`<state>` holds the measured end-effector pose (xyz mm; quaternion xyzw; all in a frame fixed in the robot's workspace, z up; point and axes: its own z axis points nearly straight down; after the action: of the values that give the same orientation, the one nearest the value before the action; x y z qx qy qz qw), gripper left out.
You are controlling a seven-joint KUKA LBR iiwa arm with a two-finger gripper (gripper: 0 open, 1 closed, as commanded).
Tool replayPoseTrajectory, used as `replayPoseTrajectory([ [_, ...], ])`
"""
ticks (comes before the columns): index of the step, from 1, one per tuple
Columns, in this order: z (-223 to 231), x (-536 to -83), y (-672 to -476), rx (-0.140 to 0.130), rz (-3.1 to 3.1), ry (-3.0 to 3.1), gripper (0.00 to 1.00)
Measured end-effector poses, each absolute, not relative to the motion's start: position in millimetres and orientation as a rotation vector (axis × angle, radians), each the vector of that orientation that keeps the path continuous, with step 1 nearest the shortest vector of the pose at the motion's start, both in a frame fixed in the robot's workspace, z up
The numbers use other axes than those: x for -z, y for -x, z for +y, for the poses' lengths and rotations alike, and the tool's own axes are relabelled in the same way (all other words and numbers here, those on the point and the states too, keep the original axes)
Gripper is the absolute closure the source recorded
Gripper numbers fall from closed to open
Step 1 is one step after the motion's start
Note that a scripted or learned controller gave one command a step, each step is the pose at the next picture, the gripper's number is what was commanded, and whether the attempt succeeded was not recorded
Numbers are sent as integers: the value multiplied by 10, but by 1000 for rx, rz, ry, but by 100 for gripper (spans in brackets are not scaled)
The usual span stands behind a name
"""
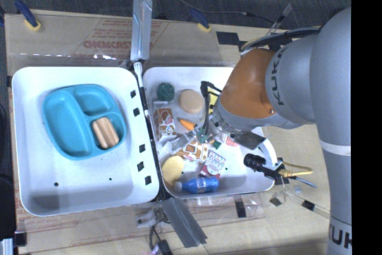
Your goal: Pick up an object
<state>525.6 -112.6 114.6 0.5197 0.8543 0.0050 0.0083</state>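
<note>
My gripper (pixel 206 133) reaches down into the right bin (pixel 253 183), into a pile of small packets (pixel 200 151) in its middle. The orange wrist band and grey arm cover it from the right. Around it lie a dark green ball (pixel 165 91), a tan round piece (pixel 191 101), a small orange carrot-like piece (pixel 185 125), a yellow round thing (pixel 172 168) and a blue bottle (pixel 198 185) on its side. In the left bin (pixel 36 188) rests a blue divided plate (pixel 80 119) with a brown bread-roll shape (pixel 105 132) in one compartment.
A divider wall (pixel 145 128) with black clips separates the two bins. A printed card (pixel 163 119) lies at the right bin's left side. The arm hides the right bin's far right part.
</note>
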Motion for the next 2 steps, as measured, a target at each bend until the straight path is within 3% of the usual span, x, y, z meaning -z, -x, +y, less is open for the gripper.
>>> replayPoseTrajectory([
  [1,-1347,-1074,-5920,-24,2436,-1955,0],
  [2,-1177,-1060,-6537,-6,2216,-2217,0],
])
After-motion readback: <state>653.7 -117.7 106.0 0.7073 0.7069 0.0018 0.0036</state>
